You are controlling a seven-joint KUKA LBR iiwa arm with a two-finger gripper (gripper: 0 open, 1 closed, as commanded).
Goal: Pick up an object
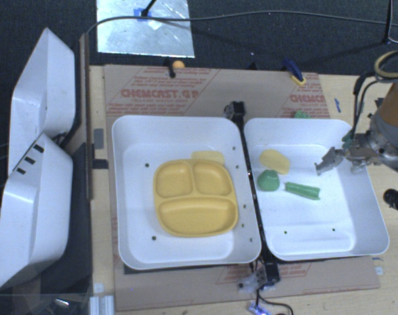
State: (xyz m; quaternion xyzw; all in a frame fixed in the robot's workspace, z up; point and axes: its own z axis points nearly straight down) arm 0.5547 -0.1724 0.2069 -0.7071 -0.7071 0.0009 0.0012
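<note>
Beside one yellow tray (pixel 195 198), three pieces (pixel 284 174) lie right; pincer (pixel 324 165) grip state unclear

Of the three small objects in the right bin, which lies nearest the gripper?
The long green piece, just below-left of the gripper. The round green object and pale yellow object sit farther left.

grey arm (pixel 390 126) — orange band, looped cable
</note>
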